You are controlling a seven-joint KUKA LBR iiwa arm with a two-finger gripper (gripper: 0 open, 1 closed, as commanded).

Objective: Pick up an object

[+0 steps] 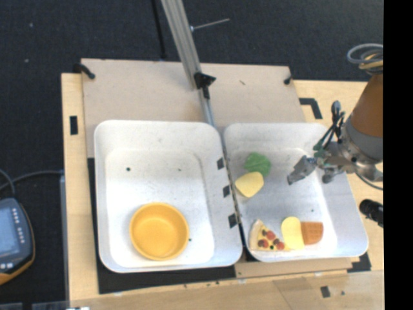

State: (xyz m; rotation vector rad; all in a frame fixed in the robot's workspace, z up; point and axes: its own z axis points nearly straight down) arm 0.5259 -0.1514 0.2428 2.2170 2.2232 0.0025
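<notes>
My gripper [311,175] hangs over the right bin [342,221], in its upper right part, open with nothing between its fingers. To its left lie a green leafy toy [258,162] and, just below that, a pale yellow lemon-shaped piece [249,185]. At the bin's front edge sit a pizza slice with red dots [266,237], a yellow block [292,232] and an orange-brown piece [312,231], close together. A yellow bowl [159,230] stands in the left bin [116,147], at its front.
A slanted metal rail [184,34] runs from the top down to the gap between the bins. A cardboard sheet [148,89] lies behind both bins. A handheld pendant [11,234] rests at the far left, off the bench.
</notes>
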